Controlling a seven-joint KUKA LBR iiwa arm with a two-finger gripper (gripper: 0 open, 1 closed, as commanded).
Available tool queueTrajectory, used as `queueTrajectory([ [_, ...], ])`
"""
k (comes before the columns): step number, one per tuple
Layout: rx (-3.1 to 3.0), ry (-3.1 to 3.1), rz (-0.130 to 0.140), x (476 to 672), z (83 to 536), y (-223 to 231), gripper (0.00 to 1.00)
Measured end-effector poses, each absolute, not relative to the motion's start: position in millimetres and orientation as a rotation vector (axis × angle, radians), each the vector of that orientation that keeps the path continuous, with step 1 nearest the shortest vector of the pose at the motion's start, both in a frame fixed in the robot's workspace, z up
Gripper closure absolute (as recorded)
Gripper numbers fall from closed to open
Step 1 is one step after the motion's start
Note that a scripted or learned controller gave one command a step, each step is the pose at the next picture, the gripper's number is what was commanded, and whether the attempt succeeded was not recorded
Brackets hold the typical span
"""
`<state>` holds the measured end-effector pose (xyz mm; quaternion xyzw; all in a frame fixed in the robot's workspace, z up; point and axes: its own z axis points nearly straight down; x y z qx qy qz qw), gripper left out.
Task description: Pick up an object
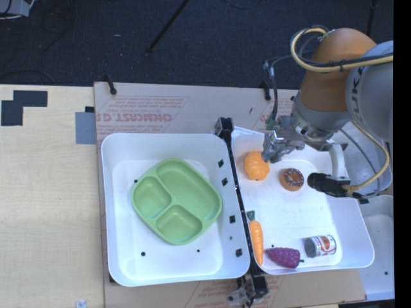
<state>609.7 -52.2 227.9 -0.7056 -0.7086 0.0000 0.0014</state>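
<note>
From the overhead camera I see the arm [334,76] reaching in from the right, its orange band above the wrist, with the gripper [275,151] hanging over the far part of the right bin [359,236]. The gripper is dark and seen at a slant, so I cannot tell how it is set, and I cannot see anything caught in it.

Just beside the gripper, on its left and a little nearer the camera, sits a small orange pumpkin-like toy [256,165]; whether they touch I cannot tell. Just nearer than the gripper and slightly to its right lies a brown doughnut with sprinkles [292,179], apart from the pumpkin. A black cable fitting [327,184] hangs to the right of the doughnut.

Well nearer the camera than the gripper, a toy carrot [256,238] lies along the right bin's left wall, green top pointing toward the gripper. Beside its tip rests a purple, knobbly piece [283,256], and right of that a small can [320,245] lies on its side.

Left of the gripper, across the black divider [232,191], the left bin [119,249] holds a green three-compartment plate [176,201] lying flat. Both bins rest on a cardboard sheet [148,108] laid on the pale wooden surface [45,204].
</note>
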Motion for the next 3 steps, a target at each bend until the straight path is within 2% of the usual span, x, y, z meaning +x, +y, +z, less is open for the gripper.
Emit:
queueTrajectory([
  [1,-2.215,-2.224,0.001,618.2,222,-7,1.0],
  [2,-2.215,-2.222,0.004,612.1,219,39,1.0],
  [3,-2.215,-2.225,0.001,626.5,217,90,1.0],
])
